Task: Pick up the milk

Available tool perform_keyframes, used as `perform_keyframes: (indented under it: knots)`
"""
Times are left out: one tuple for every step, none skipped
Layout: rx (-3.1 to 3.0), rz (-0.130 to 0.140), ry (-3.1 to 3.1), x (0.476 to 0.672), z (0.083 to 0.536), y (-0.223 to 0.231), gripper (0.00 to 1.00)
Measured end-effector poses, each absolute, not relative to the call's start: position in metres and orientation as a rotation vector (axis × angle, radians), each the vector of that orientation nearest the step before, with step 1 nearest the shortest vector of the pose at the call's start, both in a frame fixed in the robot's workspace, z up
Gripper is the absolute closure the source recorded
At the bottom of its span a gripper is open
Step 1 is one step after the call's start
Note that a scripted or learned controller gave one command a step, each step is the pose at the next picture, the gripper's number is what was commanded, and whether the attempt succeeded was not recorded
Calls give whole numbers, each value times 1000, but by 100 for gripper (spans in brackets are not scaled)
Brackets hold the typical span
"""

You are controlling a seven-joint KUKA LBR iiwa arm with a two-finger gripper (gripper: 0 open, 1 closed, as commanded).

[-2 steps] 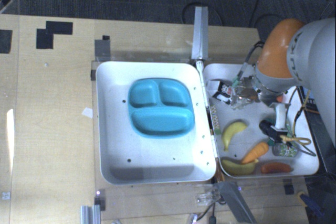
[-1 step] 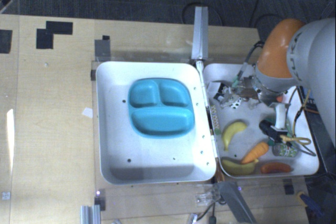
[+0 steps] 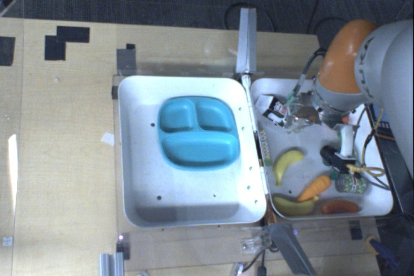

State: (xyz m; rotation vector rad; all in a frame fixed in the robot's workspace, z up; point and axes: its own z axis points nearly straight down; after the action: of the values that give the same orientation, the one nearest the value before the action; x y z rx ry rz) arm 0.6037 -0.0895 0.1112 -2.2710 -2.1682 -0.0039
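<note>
Wooden bench, two white bins: you'll find the milk (image 3: 272, 108), label unreadable, in the right bin's (image 3: 381, 207) far left corner, long axis running left-right, just beside your gripper (image 3: 299, 118); grip state unclear.

Glossy blue plastic tray (image 3: 197, 131), smooth white bin (image 3: 139, 158), pale matt wood bench (image 3: 58, 139).
</note>
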Motion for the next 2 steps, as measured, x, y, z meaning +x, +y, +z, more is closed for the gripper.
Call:
perform_keyframes:
  knots:
    - [-2271,-5,-2168,604,111,-89,0]
    - [-2268,-5,-2169,605,119,-89,100]
